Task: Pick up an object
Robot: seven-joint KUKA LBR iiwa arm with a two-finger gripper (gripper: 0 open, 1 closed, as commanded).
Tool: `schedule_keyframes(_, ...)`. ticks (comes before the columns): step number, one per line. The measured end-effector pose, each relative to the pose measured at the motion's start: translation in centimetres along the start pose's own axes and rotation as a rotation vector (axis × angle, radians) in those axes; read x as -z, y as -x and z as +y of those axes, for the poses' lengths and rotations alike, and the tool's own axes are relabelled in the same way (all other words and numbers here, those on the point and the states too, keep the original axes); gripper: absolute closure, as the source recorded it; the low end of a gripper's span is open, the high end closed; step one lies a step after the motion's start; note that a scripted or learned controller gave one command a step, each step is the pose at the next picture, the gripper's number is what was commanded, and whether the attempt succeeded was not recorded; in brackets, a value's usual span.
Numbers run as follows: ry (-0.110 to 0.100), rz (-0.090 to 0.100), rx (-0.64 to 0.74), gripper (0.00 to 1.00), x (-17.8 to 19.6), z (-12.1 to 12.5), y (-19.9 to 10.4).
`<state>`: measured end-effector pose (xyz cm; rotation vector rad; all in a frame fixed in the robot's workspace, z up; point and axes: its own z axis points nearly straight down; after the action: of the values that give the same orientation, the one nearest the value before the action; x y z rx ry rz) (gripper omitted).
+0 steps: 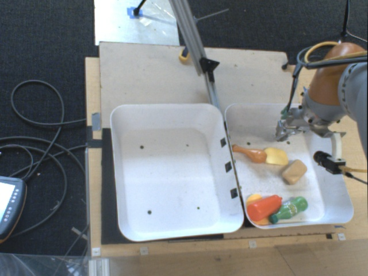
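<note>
a: start at the near edge. what lies closest?

b: in the right bin (344, 209), against its near wall, a green bottle (289, 209) and an orange-red toy (264, 206) lie side by side, touching, both with their long axes running roughly left-right along that wall. tight spot: wall on one side, neighbour on the other.

a: and further in?

b: a tan block (294, 171) sits mid-bin, apart from the others, with bare floor around it. just beyond and left, a yellow piece (276, 156) touches an orange spoon-like thing (250, 152) whose handle points left toward the divider between the bins.

a: where's the gripper?

b: the gripper (283, 132) hangs over the far part of the right bin, pointing down. i can't tell how its jaws stand; it's too small and dark. nothing shows between them.

a: so which way is the pick?

b: every object lies nearer the camera than the gripper. the yellow piece is closest, almost straight toward us; the block has the most open room. the left bin (123, 119) plays no part.
</note>
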<state>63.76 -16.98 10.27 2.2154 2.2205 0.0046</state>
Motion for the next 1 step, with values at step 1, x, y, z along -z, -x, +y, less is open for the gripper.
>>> schedule_keyframes(1,0.004,-0.001,0.001,1.00,6.51,0.36,0.42)
